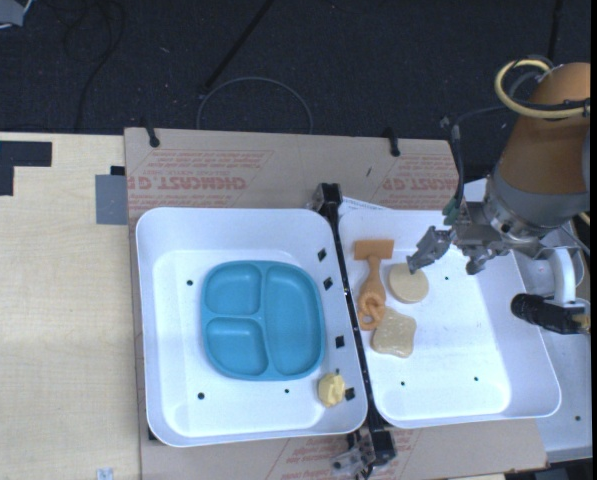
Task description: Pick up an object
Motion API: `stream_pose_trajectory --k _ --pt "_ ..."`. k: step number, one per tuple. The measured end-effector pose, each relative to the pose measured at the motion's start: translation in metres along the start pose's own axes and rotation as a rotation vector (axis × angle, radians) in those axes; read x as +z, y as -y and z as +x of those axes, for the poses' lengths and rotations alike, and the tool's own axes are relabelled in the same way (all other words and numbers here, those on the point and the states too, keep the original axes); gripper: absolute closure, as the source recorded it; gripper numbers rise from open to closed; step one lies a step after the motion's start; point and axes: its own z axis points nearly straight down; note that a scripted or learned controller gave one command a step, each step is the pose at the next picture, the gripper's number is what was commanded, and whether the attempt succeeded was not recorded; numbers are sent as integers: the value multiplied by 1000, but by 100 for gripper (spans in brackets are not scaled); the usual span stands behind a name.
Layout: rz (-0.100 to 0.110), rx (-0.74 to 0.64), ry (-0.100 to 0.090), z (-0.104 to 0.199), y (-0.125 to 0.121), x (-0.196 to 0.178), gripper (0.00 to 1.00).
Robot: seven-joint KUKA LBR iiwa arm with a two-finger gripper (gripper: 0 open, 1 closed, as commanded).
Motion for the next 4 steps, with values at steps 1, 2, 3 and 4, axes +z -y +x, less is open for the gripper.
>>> stream_pose_trajectory --k 1,2,3,4 --pt "-11 -1 1 0 -2 -6 0" --pt "-5 0 1 -7 -4 55 0" --pt "-6 0 1 -7 -13 105 0" --pt "-8 0 1 -6 -13 158 0"
